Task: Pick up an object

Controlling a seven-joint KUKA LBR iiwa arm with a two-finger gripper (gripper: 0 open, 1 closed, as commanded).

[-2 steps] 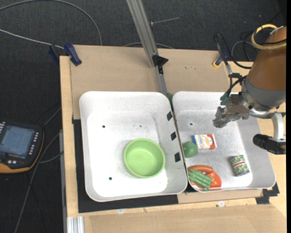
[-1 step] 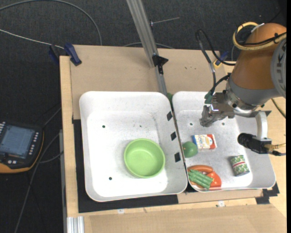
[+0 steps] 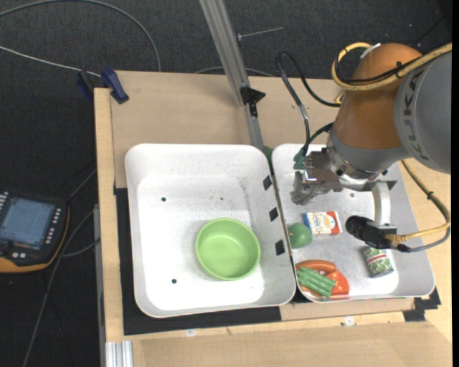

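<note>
Green bowl (image 3: 227, 248) smooth plastic; bins (image 3: 143, 179) matt white; bench (image 3: 179, 107) wood.

You're looking at a robotics lab setup here, not anybody's kitchen. The KUKA arm (image 3: 387, 107) with its orange band hangs over a plywood bench (image 3: 179, 107) holding two white bins (image 3: 143, 172), all sitting on dark carpet (image 3: 43, 107). A teach pendant (image 3: 29, 229) lies on the floor at left, loose cables (image 3: 86, 21) snake around, and an aluminium post (image 3: 226, 50) rises at the bench's back. The stuff in the bins is toy food (image 3: 323, 279) and a green plastic bowl (image 3: 227, 249).
</note>
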